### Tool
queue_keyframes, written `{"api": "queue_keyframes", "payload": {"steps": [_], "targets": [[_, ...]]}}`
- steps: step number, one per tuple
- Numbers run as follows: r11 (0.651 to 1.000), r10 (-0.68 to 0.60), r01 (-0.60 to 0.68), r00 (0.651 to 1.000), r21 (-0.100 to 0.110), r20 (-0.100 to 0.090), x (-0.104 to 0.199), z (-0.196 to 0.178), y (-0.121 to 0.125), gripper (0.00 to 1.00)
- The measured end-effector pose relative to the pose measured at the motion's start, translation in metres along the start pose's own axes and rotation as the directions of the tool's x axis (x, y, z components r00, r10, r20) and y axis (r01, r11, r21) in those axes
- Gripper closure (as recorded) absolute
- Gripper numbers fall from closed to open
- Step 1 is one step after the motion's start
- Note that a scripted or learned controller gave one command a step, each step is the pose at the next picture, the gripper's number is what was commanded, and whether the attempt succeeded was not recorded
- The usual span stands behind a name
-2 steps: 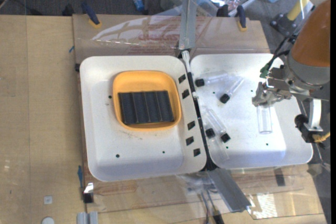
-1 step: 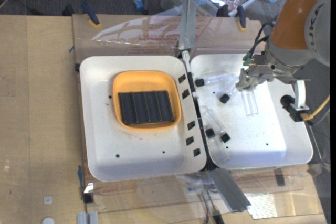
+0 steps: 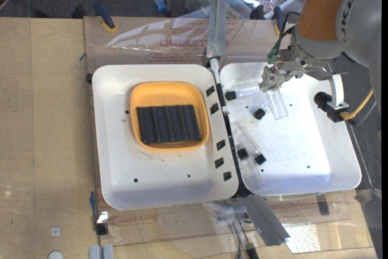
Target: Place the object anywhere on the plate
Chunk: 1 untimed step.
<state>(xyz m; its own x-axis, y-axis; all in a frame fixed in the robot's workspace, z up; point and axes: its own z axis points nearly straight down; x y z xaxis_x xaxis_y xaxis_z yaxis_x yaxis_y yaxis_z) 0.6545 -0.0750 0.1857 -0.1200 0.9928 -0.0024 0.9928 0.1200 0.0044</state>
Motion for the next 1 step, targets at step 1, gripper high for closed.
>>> {"api": "queue_keyframes", "payload": {"steps": [1], "targets": [[0.991, -0.137, 0.137, 0.991, -0.001, 0.0, 0.0298, -0.011, 0.0167, 1.0]]}}
